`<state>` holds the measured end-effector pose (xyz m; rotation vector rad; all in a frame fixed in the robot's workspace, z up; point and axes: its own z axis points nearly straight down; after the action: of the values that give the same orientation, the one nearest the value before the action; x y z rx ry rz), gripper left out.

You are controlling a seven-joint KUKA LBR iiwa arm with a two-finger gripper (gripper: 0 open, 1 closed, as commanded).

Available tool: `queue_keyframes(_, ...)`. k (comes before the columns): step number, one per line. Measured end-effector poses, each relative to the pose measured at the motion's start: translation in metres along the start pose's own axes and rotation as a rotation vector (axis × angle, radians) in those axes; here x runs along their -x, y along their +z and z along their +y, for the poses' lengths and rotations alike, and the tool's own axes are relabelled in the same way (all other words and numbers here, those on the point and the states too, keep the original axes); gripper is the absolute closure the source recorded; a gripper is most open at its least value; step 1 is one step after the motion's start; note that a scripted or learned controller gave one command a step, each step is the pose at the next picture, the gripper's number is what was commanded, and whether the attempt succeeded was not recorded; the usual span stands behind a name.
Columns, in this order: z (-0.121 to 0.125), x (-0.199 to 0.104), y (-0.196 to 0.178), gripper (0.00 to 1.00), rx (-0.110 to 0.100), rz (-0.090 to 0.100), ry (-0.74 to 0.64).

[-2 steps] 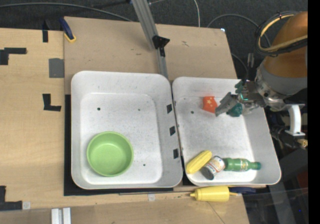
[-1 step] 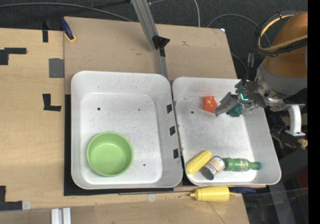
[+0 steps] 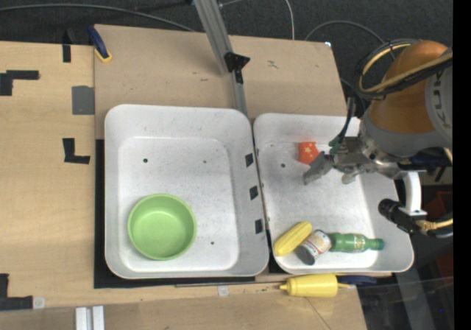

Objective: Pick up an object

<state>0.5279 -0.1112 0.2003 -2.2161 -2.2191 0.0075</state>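
You are early in the pick: nothing is lifted yet. The two-finger gripper (image 3: 329, 171) sits over the upper middle of the right-hand shallow white plastic bin (image 3: 383, 207), right of centre in the frame, with its dark fingers spread apart and nothing between them. Read the tool as open and empty.

The nearest candidate is the small orange-red block (image 3: 307, 151), lying on the bin floor just up and left of the fingertips, close beside them but apart as far as you can see. It rests free on the floor, so it looks like the likeliest target, though that is only a judgement from how the tool stands.

Your other choices lie along the lower edge of the same bin: a yellow banana-shaped toy (image 3: 292, 238), a small squat can with a red-and-white label (image 3: 316, 245) touching it on its right, and a green plastic bottle lying on its side (image 3: 355, 243) just right of the can. These three are bunched together, which would make a clean grasp harder there.

In the left-hand white bin (image 3: 176, 118), a lime-green round plastic bowl (image 3: 162, 226) sits in the lower left corner, well apart from the arm. Outside the bins, a yellow squeeze bottle (image 3: 312, 286) lies on the bench at the lower edge.

What remains: line up over a chosen thing, descend, close, and lift.

As for writing, the can's label is too small to read, and no brand shows elsewhere.
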Motion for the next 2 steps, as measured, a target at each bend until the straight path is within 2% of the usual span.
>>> queue_keyframes(1, -0.007, 0.002, 0.063, 0.0, -0.002, 0.0, 0.001)
queue_keyframes(2, -0.006, 0.002, 0.111, 0.0, 0.006, -0.001, 0.0)
